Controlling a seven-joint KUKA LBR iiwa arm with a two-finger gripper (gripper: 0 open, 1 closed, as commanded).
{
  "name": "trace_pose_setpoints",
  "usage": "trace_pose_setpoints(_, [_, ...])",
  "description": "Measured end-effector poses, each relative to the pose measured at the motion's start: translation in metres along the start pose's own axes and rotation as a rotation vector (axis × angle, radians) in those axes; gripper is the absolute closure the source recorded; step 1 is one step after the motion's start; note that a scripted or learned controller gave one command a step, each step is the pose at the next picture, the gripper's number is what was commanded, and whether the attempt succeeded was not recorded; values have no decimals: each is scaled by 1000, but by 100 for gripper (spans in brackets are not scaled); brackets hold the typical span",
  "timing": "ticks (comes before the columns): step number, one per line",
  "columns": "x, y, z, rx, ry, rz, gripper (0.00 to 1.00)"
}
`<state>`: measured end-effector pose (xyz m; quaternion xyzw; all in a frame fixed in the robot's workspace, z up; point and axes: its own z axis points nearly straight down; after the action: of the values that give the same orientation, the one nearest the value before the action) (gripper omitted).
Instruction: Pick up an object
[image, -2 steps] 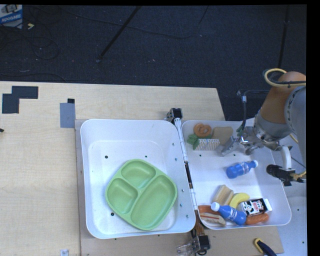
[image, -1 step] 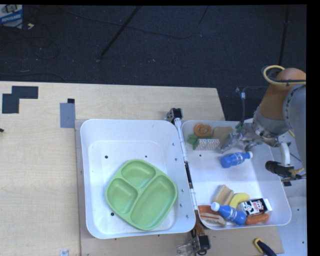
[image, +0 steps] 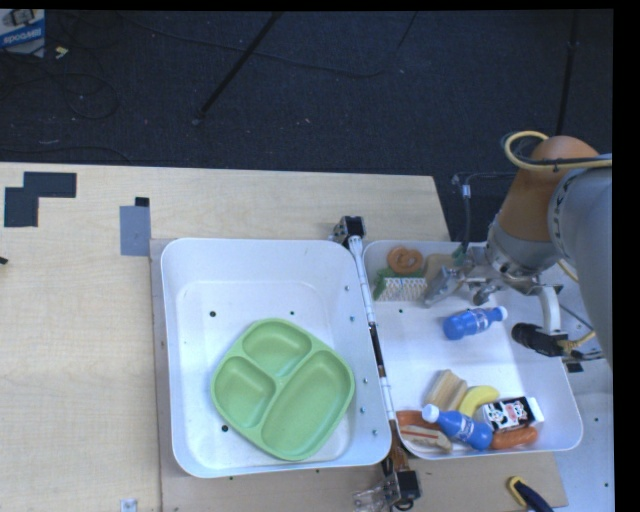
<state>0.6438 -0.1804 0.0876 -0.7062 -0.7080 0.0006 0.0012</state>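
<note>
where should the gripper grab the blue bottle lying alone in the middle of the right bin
Grip the blue bottle across its round blue body, coming straight down from above. It lies on its side, pale cap end toward the arm, with bare floor of the right bin on both long sides, so fingers likely fit astride it.

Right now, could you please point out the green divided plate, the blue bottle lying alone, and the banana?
green divided plate (image: 283, 388): camera view, on the ridge between its compartments.
blue bottle (image: 466, 323): camera view, on the blue body.
banana (image: 478, 398): camera view, on the yellow peel.
</note>
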Motion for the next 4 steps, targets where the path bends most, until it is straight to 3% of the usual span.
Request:
trace_pose_setpoints(1, [0,0,-10,2,0,-4,100])
trace_pose_setpoints(2, [1,0,-10,2,0,-5,0])
trace_pose_setpoints(3, [0,0,-20,4,-1,-8,100])
trace_pose_setpoints(4, [1,0,-20,4,0,-9,0])
